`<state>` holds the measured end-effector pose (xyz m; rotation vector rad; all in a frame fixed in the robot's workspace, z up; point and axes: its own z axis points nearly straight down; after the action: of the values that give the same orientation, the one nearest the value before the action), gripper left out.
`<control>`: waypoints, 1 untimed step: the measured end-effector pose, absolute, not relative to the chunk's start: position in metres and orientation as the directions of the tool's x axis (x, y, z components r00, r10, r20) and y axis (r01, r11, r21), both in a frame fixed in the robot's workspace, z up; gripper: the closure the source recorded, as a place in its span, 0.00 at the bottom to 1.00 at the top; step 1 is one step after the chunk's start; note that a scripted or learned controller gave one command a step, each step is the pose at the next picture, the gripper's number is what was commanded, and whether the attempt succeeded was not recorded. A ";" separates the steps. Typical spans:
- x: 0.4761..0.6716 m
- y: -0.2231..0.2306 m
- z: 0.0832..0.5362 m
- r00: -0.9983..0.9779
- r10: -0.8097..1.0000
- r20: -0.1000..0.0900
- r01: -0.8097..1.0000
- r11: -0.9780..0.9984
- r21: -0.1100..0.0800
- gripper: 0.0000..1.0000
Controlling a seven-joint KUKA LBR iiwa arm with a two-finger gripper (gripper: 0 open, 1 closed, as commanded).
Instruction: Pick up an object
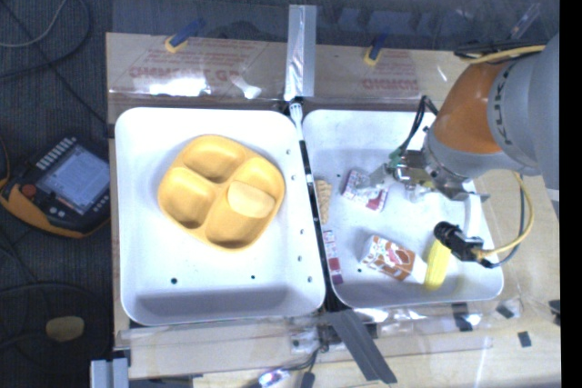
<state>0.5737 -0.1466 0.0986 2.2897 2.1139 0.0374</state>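
Two bins on bench. My gripper (406, 166) hovers in the right bin (409, 293), just beside the crumpled pink packet (364, 188); jaw opening: cannot tell, nothing visibly held. Step: approach. Next, I judge: centre over packet, descend, close.

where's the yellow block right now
The yellow block lies in the right bin, near its front right corner, just right of the small red-and-white carton and below the gripper.
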 end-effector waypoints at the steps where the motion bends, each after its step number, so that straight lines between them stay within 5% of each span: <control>1: 0.596 -0.111 0.096 0.067 0.998 -0.005 0.998 -0.067 0.024 0.00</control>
<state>0.5955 -0.1109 0.0955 2.2789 2.1319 0.0192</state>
